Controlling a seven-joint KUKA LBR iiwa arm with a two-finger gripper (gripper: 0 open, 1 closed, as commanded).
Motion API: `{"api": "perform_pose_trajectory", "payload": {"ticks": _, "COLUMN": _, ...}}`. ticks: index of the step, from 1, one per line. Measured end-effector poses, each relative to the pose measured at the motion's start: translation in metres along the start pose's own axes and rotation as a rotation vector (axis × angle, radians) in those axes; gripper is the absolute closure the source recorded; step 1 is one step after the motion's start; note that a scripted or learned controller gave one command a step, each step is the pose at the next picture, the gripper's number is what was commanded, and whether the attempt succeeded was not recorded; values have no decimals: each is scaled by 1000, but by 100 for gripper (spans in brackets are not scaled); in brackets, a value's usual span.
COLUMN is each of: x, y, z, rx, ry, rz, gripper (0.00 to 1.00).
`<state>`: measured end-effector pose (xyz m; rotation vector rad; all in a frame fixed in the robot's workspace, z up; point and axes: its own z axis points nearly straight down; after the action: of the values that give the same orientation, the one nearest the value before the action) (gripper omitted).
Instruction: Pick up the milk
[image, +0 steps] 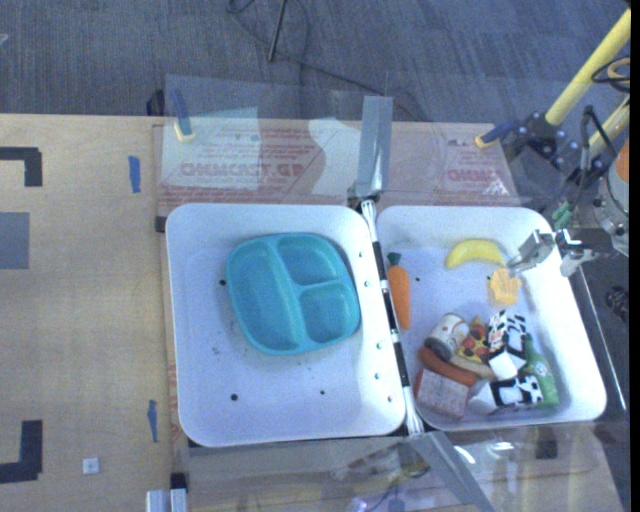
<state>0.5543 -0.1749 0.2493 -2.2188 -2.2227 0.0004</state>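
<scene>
Camera view, from above at a slant. My arm (612, 190) is mostly cut off at the right edge; I can see the wrist hardware and not much else. Claw (532, 252) sits over the right bin's (590, 330) upper right area, near its rim. It's small and light against the white bin, so I can't tell how far apart it stands, and I can't make out anything in it.

Just below the claw is a small orange-yellow block (505, 288). Touching or only close: can't tell. Banana (474, 252) lies just left of the claw, apart from it.

Milk (512, 333): black-and-white cow-pattern carton, in the right bin's lower half, in the clutter. A second cow-pattern piece (520, 389) lies lower, beside a green bottle (535, 368). Whether those are one carton or two, I can't say; the pile overlaps too much. Milk is well below the claw, not touching it.

Rest of the pile is hard to separate: a can-like thing (447, 329), something reddish-brown (447, 364), a pinkish packet (443, 392), and a few small colourful bits between them too blurred to name.

Carrot (400, 290) lies along the right bin's left wall, lengthwise, green end up.

Left bin (200, 400) holds a teal divided plate (292, 292), three compartments, sitting near centre.
</scene>
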Motion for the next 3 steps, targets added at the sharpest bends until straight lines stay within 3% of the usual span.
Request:
{"api": "perform_pose_trajectory", "payload": {"ticks": 1, "x": -30, "y": -68, "z": 153, "rx": -7, "ry": -4, "rz": -189, "gripper": 0}}
{"api": "perform_pose_trajectory", "payload": {"ticks": 2, "x": -32, "y": -66, "z": 139, "rx": -16, "ry": -9, "rz": -186, "gripper": 100}}
{"api": "perform_pose_trajectory", "payload": {"ticks": 3, "x": -34, "y": -66, "z": 153, "rx": -32, "ry": -14, "rz": 127, "gripper": 100}}
